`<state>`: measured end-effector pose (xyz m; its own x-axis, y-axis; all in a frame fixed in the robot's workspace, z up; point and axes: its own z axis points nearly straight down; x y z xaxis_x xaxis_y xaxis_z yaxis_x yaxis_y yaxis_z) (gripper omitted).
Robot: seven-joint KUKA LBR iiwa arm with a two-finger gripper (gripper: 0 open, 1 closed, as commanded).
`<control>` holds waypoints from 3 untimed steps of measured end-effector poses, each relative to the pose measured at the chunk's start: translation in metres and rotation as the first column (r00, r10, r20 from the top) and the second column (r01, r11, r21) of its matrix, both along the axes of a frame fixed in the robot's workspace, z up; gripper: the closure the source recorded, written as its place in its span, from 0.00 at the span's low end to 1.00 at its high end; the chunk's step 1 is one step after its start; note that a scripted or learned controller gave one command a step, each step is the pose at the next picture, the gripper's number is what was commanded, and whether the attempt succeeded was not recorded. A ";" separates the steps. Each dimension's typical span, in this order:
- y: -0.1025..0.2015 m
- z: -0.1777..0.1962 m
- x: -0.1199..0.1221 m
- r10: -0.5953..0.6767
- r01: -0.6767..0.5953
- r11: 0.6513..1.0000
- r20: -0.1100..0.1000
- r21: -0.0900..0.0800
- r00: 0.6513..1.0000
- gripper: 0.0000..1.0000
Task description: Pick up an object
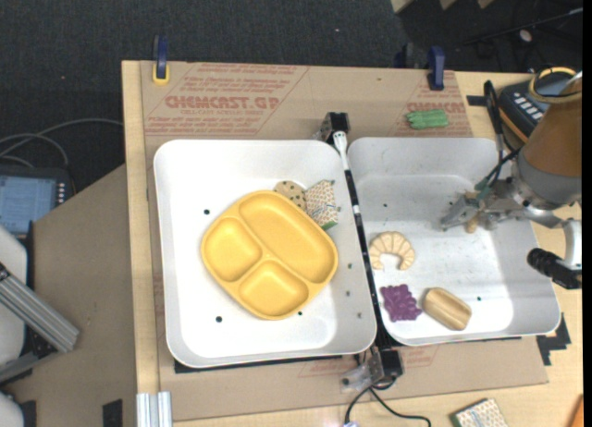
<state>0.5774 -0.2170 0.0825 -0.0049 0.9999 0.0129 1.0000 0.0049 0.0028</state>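
In the right bin (435, 152) lie a pale croissant (393, 249), a purple bunch of grapes (400, 301) and a tan bread roll (446, 308), all in its front left part. My gripper (465, 213) hangs low over the right bin's middle right, above and to the right of the croissant and apart from all three objects. The arm (560, 152) with its orange band reaches in from the right edge.
The left bin (176, 231) holds a yellow divided plate (268, 254), with a cookie (290, 191) and a patterned piece (323, 199) behind it. A green object (427, 119) lies on the bench beyond the right bin. Clamps stand at the bench's back edge.
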 end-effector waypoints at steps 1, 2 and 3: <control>0.021 0.003 0.093 0.002 -0.002 1.000 0.006 -0.015 1.000 0.00; -0.003 0.004 0.033 -0.003 0.003 1.000 -0.003 -0.002 1.000 0.00; 0.039 0.003 0.083 0.001 -0.001 1.000 0.003 -0.015 1.000 0.00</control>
<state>0.6601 -0.1777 0.0854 -0.0062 1.0000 -0.0018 1.0000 0.0062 0.0058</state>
